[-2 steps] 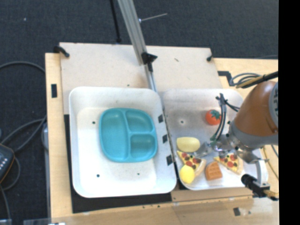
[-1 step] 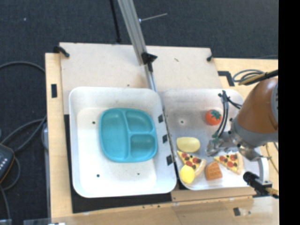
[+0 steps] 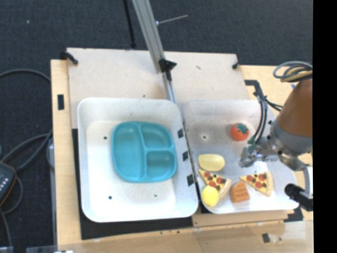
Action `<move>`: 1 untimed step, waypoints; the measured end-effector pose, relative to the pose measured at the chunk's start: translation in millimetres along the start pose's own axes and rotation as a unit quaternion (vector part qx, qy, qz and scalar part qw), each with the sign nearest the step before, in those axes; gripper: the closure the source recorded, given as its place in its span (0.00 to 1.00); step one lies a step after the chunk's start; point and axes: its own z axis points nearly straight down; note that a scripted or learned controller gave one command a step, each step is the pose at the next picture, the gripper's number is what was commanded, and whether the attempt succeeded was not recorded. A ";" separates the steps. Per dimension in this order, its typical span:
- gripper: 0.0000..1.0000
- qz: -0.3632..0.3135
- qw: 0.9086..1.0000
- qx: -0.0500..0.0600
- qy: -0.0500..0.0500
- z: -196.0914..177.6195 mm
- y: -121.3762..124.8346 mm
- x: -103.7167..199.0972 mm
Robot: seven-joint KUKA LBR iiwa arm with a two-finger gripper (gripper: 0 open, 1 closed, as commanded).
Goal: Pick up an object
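Observation:
In the right bin [image 3: 221, 115] lie several toy foods: a red tomato [image 3: 239, 132], a pale yellow piece [image 3: 211, 162], a pizza slice [image 3: 214, 182], a yellow lemon [image 3: 210, 196], an orange bread piece [image 3: 240, 193] and a second pizza slice [image 3: 259, 182]. My gripper [image 3: 250, 156] hangs low over the bin's right side, just above the second pizza slice and below the tomato. Nothing shows between its small grey fingertips.
The left bin [image 3: 95, 141] holds a turquoise divided plate [image 3: 143, 152]. A slanted metal pole [image 3: 152, 36] rises behind the bins. The arm's orange band [image 3: 297, 112] sits at the right edge. Cables lie on the dark floor at left.

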 end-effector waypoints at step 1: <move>1.00 0.000 1.000 0.001 0.000 -32.9 2.5 -1.5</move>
